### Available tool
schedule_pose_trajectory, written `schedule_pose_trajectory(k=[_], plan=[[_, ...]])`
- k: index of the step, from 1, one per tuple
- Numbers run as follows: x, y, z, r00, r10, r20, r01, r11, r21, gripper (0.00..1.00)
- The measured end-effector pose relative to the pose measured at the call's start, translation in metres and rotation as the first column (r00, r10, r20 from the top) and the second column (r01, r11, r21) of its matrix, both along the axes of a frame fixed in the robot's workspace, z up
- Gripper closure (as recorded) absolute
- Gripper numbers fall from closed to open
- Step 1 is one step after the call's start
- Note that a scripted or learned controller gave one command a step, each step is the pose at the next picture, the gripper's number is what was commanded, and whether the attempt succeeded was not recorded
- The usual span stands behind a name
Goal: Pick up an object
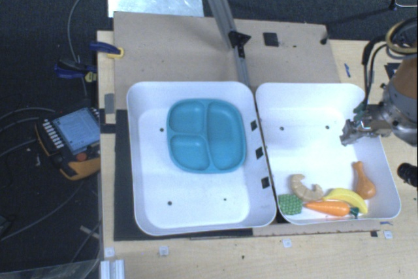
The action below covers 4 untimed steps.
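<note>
Nothing is picked up yet. The robot's hand point(350, 131) hovers at the right edge of the right shallow white bin point(307, 98); whether it is open cannot be told. In this bin's near corner lie a yellow toy banana point(345, 195), an orange toy carrot point(328, 208), a beige curved piece point(305, 187), a small green piece point(290, 204) and an orange drumstick-shaped toy point(364, 181). The left shallow white bin point(150, 160) holds a blue divided plate point(206, 134).

Brown bench point(183, 49) with two white bins side by side: left bin point(147, 160), right bin point(307, 108)
</note>
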<state>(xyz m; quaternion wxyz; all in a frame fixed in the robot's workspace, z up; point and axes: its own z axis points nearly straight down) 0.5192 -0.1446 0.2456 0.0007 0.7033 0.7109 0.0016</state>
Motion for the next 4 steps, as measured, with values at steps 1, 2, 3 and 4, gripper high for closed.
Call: schedule_pose_trajectory(k=[1, 2, 3, 4], plan=[[0.007, 0.049, -0.010, 1.000, 0.000, -0.001, 0.000, 1.000, 0.000, 1.00], [0.017, 0.101, -0.010, 1.000, 0.000, -0.001, 0.000, 1.000, 0.001, 1.00], [0.010, 0.158, -0.023, 1.000, 0.000, -0.003, 0.000, 1.000, 0.001, 1.00], [0.008, 0.212, -0.032, 1.000, 0.000, -0.004, 0.000, 1.000, 0.001, 1.00]])
